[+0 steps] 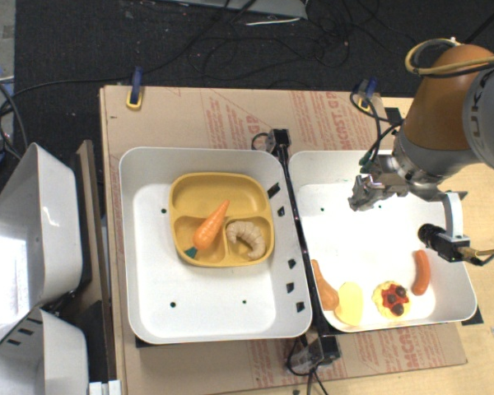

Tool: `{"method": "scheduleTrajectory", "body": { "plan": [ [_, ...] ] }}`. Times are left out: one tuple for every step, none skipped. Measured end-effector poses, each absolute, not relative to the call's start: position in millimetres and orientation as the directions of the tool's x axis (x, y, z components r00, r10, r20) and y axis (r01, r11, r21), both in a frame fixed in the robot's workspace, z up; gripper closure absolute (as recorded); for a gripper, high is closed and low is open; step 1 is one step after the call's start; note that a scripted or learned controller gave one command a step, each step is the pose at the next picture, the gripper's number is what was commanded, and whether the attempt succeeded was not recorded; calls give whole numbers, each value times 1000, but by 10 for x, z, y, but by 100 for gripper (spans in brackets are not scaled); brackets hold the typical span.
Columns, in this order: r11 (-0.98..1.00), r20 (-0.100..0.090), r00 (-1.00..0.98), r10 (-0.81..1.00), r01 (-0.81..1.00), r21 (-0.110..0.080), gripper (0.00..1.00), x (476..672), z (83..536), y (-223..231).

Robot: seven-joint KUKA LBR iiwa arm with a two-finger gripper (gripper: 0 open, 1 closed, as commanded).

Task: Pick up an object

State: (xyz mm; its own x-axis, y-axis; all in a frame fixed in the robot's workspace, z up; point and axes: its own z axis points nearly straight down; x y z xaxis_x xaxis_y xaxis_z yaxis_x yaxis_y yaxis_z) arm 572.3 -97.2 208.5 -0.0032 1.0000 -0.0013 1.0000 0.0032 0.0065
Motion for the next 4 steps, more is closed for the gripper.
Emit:
{"method": "scheduleTrajectory", "body": {
  "plan": [
    [3, -1, -3, 1000, 1000, 2, 100, 5729, 2188, -972],
    [9, 2, -9, 1000, 1000, 2, 100, 5853, 2253, -381],
    [9, 2, -9, 1000, 1000, 1, 100, 5816, 2340, 98],
    [9, 2, -9, 1000, 1000, 2, 100, 5882, 2426, 633]
  ]
}}
